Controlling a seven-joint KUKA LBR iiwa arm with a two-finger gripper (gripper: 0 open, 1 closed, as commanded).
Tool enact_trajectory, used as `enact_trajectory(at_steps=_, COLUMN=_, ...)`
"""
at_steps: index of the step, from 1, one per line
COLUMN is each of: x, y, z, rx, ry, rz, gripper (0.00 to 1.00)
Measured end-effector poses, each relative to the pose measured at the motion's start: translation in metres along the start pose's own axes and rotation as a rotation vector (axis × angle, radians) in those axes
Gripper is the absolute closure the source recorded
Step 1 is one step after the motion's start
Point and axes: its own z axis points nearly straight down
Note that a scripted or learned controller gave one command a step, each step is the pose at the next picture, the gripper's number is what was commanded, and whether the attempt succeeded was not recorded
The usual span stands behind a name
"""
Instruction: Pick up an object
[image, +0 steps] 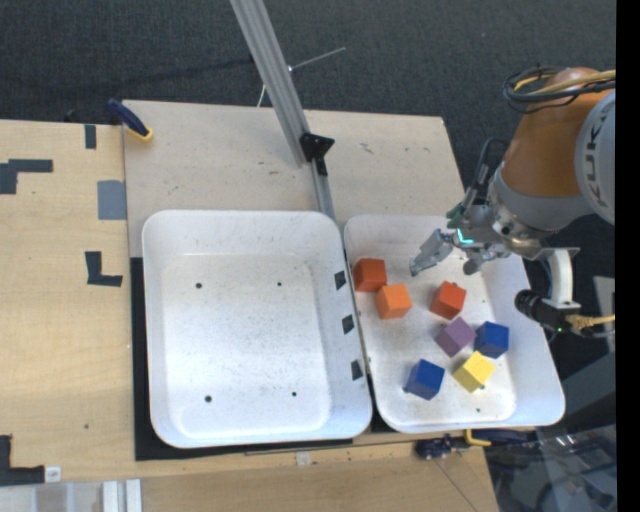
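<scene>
**Pincer spread above the right bin, blocks untouched**

We see the grey arm (560, 140) with its orange band reaching in from the right, its pincer (452, 257) hanging over the far part of the right bin (535, 405). The two fingers stand apart: one (430, 254) slants toward the left, the other (473, 262) sits nearer the bin's right side, and we see nothing between them.

The objects all lie in the right bin. An orange block (371, 274) sits close to the bin's left wall, with a second orange block (393, 300) just beside it, nearer to us. A red block (449, 298) lies just below the pincer in the picture; we cannot tell whether the fingers touch it, but it is not held. Nearer the front, a purple block (456, 335) touches or nearly touches a blue block (491, 338), and a yellow block (475, 371) sits just in front of them. Another blue block (425, 378) lies to the left of the yellow one.

The left bin (160, 330) stands beside it on the table (60, 230). A metal pole (280, 80) slants across the table behind the bins.
</scene>
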Motion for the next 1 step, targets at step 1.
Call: enact_trajectory(at_steps=1, x=0.0, y=0.0009, z=-0.0022, rx=-0.004, ry=-0.001, rz=-0.001, gripper=0.0)
